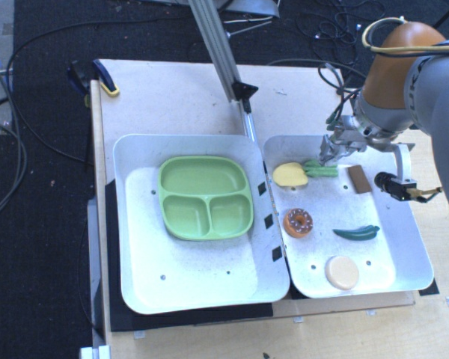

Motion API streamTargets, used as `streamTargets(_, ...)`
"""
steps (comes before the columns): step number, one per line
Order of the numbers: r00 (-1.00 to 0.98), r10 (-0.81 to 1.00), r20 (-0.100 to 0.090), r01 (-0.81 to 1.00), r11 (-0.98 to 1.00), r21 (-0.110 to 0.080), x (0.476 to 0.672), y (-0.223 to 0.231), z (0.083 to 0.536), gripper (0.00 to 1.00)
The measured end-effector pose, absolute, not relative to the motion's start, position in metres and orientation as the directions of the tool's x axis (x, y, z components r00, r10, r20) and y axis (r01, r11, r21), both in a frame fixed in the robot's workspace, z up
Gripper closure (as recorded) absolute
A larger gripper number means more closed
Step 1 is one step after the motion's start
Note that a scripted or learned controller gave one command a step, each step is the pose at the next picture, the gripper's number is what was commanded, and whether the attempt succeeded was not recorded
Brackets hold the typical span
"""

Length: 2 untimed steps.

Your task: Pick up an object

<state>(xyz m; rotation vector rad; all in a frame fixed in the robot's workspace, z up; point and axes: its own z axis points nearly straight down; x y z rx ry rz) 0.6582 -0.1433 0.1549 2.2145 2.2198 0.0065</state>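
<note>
The end effector (331,152) is seen low over the far part of the right bin (404,245), at the right end of a light green stick (320,171) that lies just right of a yellow lump (289,175); whether it is wide, narrow or holding anything cannot be told, since its tip is small and partly masked by the wrist. The stick is judged to be the object aimed at. For a sound grasp, the stick should be straddled across its short width, clear of the yellow lump that it touches or nearly touches, and the descent should be finished before closing, so that the stick is not merely pushed along the bin floor. The brown block (358,179) just to the right should be left undisturbed. Nearer in the same bin lie a doughnut (298,222), a dark green pepper (356,232) and a pale disc (343,272), all well apart from the approach. The left bin (135,275) bears a green divided plate (206,197).
</note>
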Motion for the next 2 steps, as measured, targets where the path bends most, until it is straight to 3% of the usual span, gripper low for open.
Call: streamTargets(2, -0.002, 1.0, -0.002, 1.0, 0.002, 0.007, 0.651, -0.144, 0.246, 1.0)
